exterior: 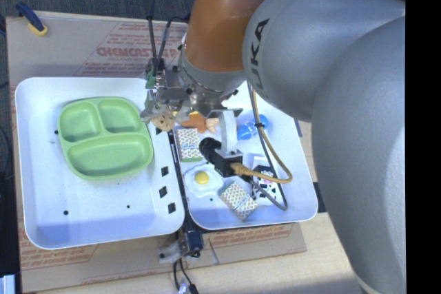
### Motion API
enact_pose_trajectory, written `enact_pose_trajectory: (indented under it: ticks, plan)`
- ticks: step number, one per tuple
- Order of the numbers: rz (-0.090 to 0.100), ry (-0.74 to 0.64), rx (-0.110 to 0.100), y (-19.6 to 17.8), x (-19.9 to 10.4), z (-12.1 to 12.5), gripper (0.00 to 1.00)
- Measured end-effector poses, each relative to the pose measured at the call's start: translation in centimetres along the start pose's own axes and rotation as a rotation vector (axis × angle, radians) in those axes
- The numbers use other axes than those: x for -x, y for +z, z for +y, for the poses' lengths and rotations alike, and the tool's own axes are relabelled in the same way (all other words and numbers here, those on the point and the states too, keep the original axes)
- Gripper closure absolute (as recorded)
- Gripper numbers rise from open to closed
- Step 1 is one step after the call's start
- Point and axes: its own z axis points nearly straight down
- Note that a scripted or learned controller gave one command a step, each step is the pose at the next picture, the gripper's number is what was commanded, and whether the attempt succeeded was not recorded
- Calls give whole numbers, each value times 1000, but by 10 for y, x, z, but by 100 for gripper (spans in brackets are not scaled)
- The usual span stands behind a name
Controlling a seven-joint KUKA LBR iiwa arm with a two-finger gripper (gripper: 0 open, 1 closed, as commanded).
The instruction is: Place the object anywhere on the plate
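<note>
plate: green plastic, matt | bins: white plastic, smooth | arm: grey, satin; orange band, glossy | bench board: cardboard, printed

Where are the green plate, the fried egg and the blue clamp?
green plate [103, 151]: camera view, on its large lower compartment.
fried egg [201, 179]: camera view, on the yellow yolk.
blue clamp [31, 17]: camera view, on its handle at the cardboard's corner.

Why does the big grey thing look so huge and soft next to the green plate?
Camera view: the arm sits closest to the lens, so it looms large and slightly blurred; the green plate and left bin lie sharper, evenly lit, with soft shadows.
</note>
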Motion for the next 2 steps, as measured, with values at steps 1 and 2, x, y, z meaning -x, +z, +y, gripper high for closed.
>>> enact_pose_trajectory:
  ticks: [1, 2]
  plan:
    - [-1, 1, -5, 7, -56, 29, 100]
    - [-1, 0, -4, 7, -55, 29, 0]
